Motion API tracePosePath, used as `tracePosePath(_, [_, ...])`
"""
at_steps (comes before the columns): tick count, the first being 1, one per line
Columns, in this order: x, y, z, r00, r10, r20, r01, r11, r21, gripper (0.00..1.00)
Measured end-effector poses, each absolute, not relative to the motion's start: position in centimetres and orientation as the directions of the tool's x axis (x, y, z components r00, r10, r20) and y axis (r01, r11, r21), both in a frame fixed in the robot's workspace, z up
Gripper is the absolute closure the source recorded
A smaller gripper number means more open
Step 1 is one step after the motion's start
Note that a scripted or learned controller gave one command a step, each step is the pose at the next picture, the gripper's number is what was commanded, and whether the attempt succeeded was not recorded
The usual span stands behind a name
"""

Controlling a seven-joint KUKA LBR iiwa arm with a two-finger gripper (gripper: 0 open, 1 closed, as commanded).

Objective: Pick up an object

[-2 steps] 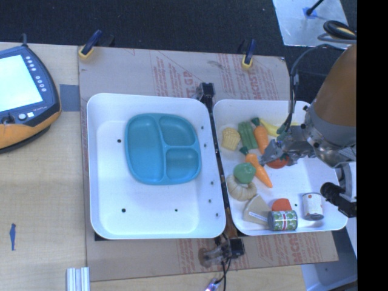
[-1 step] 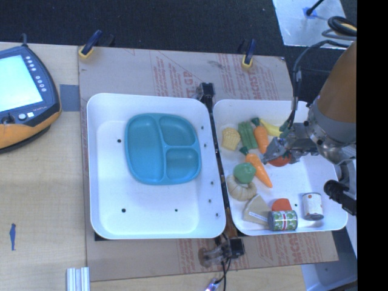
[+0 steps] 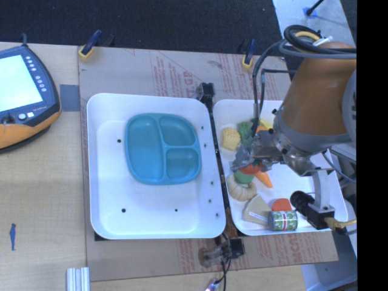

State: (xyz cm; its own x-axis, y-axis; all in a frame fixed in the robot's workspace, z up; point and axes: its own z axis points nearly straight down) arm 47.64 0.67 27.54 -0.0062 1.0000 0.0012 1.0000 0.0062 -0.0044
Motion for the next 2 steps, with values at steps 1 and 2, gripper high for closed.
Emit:
tracePosePath(1, [47.7, 0.6, 28.6, -0.01, 1.0, 0.001, 1.0, 0.01, -0.007, 1.0])
tracePosePath(2, [52.5, -7.7, 30.0, -0.001, 1.0, -0.001, 1.0, 0.001, -0.002, 1.0])
